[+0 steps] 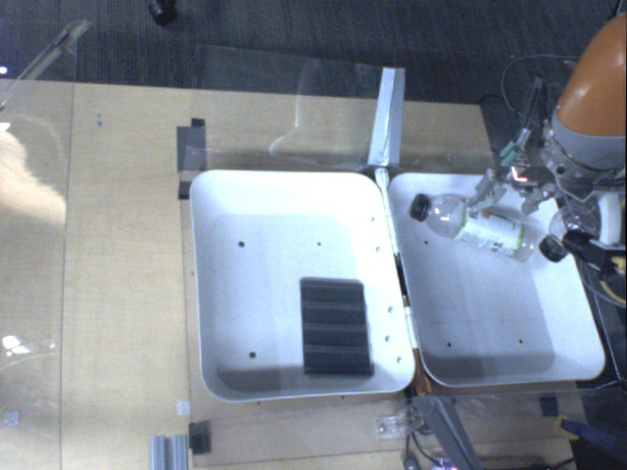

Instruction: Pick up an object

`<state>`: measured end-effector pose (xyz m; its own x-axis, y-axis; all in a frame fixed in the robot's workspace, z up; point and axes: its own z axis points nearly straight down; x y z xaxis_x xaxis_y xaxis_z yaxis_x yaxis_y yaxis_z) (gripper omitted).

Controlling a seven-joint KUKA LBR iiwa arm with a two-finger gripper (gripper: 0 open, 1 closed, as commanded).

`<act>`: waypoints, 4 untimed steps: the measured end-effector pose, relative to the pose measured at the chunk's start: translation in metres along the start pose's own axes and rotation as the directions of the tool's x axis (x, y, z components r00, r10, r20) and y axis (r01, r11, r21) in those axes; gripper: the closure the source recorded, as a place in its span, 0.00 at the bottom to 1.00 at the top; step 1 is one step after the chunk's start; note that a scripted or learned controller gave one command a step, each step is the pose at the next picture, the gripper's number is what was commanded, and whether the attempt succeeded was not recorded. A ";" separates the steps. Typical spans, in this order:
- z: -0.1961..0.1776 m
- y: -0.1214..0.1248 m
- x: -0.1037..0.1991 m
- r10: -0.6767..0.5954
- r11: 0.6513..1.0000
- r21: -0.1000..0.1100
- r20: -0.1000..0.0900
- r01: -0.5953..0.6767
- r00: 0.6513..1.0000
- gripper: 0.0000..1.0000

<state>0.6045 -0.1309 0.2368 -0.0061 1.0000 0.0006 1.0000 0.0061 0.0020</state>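
A clear plastic bottle (472, 225) with a black cap lies on its side near the far edge of the right bin (509, 351), cap pointing toward the divider between the two bins. The arm's gripper (511, 186) hangs at that bin's far right corner, just above the bottle's base end; whether the jaws are wide or narrow cannot be told. In the left bin (245, 262), a black ribbed block (335, 327) rests near the front edge. Both bins sit on the wooden table (108, 292).
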 end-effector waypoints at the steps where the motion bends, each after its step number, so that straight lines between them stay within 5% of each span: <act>1: 0.116 0.042 0.018 0.061 0.998 -0.006 0.000 -0.061 0.998 0.00; 2: 0.148 0.004 -0.018 -0.182 0.983 -0.007 0.003 0.182 0.983 0.00; 3: 0.147 -0.047 -0.007 -0.294 0.956 -0.011 0.004 0.294 0.956 0.00; 4: 0.149 0.031 0.003 -0.365 0.931 -0.008 0.004 0.365 0.931 0.00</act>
<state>0.6362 -0.1280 0.0880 -0.3702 0.9289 -0.0041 0.9289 0.3702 0.0101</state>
